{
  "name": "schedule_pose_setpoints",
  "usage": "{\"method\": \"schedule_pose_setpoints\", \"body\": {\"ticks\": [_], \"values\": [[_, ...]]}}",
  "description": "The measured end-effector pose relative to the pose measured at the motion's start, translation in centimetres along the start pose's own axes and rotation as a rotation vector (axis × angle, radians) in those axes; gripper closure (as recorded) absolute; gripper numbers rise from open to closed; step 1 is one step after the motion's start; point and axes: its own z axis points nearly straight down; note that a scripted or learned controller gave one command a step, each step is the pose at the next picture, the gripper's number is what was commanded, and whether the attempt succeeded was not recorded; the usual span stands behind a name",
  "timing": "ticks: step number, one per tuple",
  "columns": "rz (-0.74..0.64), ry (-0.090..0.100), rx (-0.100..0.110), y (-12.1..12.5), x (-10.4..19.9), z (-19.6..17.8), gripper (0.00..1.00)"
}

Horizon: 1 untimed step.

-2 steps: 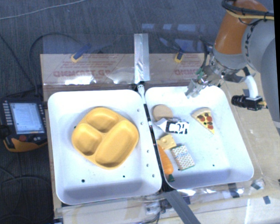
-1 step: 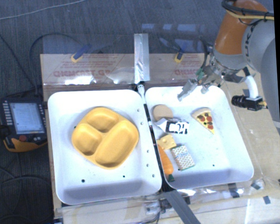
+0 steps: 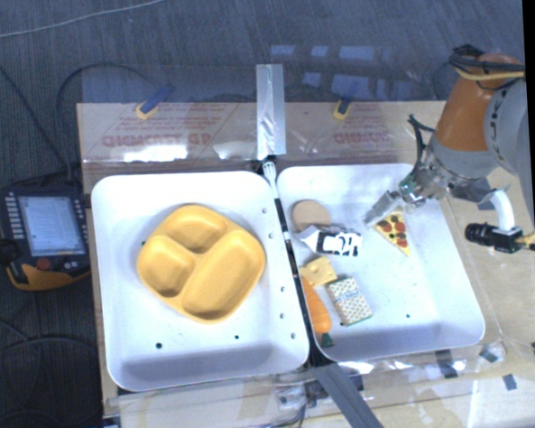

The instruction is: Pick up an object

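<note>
Red-dotted pizza slice in right bin, just beside gripper, grip state unclear

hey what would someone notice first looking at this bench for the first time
Probably the big yellow divided plate lying in the left bin. Next, the cluster of small toys along the right bin's left side, including a carrot and a pizza slice. The gripper hangs just above that slice.
</note>
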Motion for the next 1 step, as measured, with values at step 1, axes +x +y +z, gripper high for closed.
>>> {"method": "schedule_pose_setpoints", "body": {"ticks": [1], "values": [[0.112,-0.016,-0.027,-0.95,2.08,2.51,0.0]]}}
